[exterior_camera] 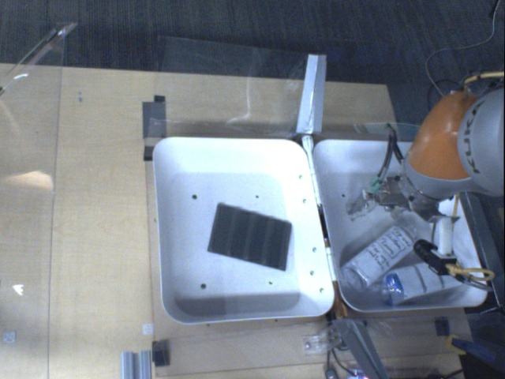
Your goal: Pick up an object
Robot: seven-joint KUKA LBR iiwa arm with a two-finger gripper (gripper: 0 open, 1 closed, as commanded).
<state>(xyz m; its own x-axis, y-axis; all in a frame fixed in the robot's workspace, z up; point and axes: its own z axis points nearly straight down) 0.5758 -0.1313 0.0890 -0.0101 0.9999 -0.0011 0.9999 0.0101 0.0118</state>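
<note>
Arm over wooden bench, dark carpet

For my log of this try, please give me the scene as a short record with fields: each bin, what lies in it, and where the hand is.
left bin: one black ribbed pad, lying flat, turned a little askew to the walls
right bin: white printed box; clear bottle with a blue cap, beside the box
hand: over the right bin, on the far side of the white printed box
</note>
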